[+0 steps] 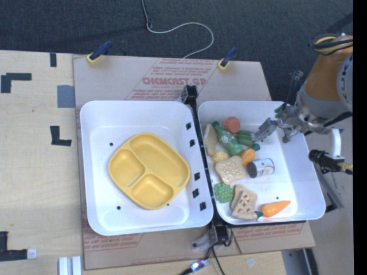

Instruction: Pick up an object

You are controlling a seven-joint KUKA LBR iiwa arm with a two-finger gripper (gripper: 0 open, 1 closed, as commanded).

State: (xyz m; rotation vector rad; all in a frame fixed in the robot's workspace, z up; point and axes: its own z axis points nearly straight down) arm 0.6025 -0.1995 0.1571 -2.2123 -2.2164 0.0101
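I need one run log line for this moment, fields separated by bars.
phase: approach | tool: above right white bin, nothing held | nearest: green toy bottle | yellow plastic divided tray: left bin

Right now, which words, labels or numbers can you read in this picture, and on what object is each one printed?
"CHEMCAST GP", red print on the cardboard sheet under the bins; the smaller red lines beside it are too blurred to read.
Label on the small can in the right bin: too small to read.

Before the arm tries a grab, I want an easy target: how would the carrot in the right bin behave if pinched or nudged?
The carrot looks like a smooth, stiff plastic toy, so it is probably light and may slip. Its tapered, rounded body lies flat on the right bin floor, so a nudge could roll or pivot it. It lies apart from the other pieces, which leaves room around it.
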